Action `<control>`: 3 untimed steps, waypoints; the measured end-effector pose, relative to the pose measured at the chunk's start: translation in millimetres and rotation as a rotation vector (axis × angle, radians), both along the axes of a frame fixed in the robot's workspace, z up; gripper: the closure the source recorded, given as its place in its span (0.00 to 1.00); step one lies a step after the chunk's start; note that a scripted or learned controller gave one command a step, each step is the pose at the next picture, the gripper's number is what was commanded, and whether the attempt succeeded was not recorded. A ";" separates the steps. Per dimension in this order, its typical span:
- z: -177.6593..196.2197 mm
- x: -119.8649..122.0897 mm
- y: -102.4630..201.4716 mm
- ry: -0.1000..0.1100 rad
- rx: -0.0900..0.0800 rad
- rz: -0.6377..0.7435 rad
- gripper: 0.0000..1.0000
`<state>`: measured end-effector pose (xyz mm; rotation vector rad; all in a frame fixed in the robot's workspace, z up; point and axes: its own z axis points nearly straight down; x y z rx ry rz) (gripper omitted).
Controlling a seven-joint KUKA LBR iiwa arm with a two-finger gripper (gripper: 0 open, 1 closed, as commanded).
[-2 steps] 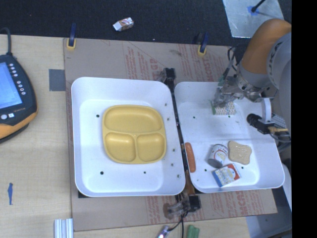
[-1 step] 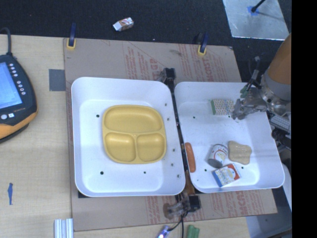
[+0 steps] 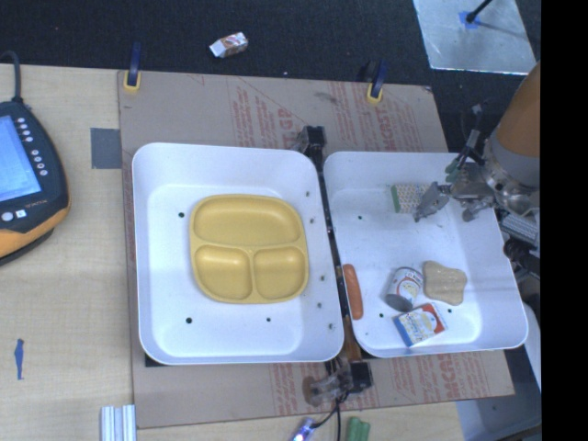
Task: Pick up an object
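The gripper (image 3: 447,200) hangs over the far part of the right bin (image 3: 478,246) with its two fingers spread apart and nothing between them, just beside a small green-and-white sponge (image 3: 405,197). To grip well, the open fingers should probably straddle the sponge squarely before closing, clear of the bin wall. Nearer the front lie a can (image 3: 403,287), a tan stone (image 3: 445,282), a small carton (image 3: 420,324) and a sausage (image 3: 352,291); the left bin (image 3: 165,320) holds a yellow divided tray (image 3: 248,247).

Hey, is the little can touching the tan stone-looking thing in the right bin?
Touching, it seems. In the camera view, the can lies right against the tan object's left edge, with no white bin floor visible between them.
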<state>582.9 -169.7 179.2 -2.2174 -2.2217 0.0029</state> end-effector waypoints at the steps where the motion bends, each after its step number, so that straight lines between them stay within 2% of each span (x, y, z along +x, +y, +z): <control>1: -88.3 -82.1 51.9 0.002 0.000 0.002 0.00; 2: -77.9 -81.2 50.9 0.002 -0.001 0.004 1.00; 3: 12.8 -24.5 138.9 -0.001 0.001 0.002 1.00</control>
